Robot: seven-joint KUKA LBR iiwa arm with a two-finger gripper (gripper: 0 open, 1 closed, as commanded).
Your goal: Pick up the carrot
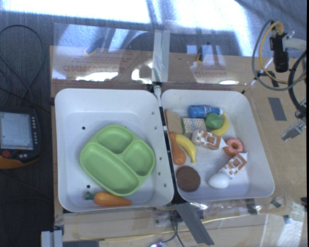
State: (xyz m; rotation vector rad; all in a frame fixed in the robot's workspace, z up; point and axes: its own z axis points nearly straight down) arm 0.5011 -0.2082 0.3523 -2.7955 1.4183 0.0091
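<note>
Orange carrot (111,199) lies in the left bin (67,138), at its near edge, just below the green plate (118,160). Whether my jaws are wide or narrow, I cannot tell. The right bin (255,153) holds toy food: banana (187,146), donut (233,147), cookie (188,178).

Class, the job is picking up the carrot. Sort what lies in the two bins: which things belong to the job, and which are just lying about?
Belongs to the job:
orange plastic carrot, in the left white bin

Just lying about:
green divided plate
yellow banana
blue can
brown round cookie
pink doughnut
</note>
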